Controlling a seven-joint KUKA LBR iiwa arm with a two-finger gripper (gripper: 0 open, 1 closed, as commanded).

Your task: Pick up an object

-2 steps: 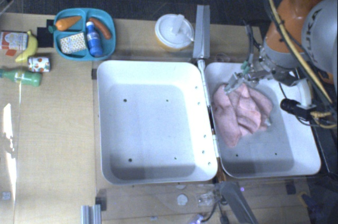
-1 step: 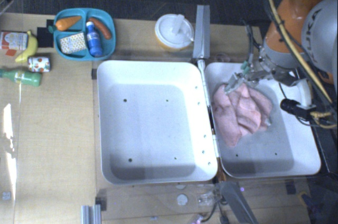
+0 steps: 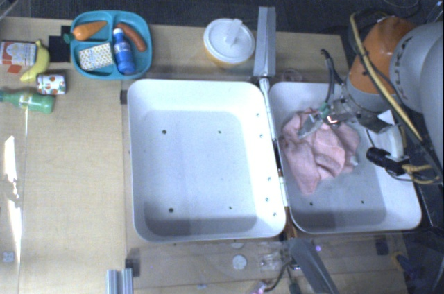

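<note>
A crumpled pink cloth (image 3: 319, 150) lies in the right white bin (image 3: 361, 206), toward its upper left part. My gripper (image 3: 316, 122) reaches in from the right and is down at the cloth's upper edge, touching or just above the fabric. The grey arm with its orange band (image 3: 381, 36) stands over the bin's upper right corner. The cloth rests on the bin floor, not lifted.
The left white bin (image 3: 201, 154) lies beside it, past a metal divider (image 3: 264, 43). Behind the bins stand a white lidded cup (image 3: 229, 41) and a blue tray of toy food (image 3: 111, 44). Small toys (image 3: 35, 81) sit at far left. Cables (image 3: 399, 164) run along the right bin's right side.
</note>
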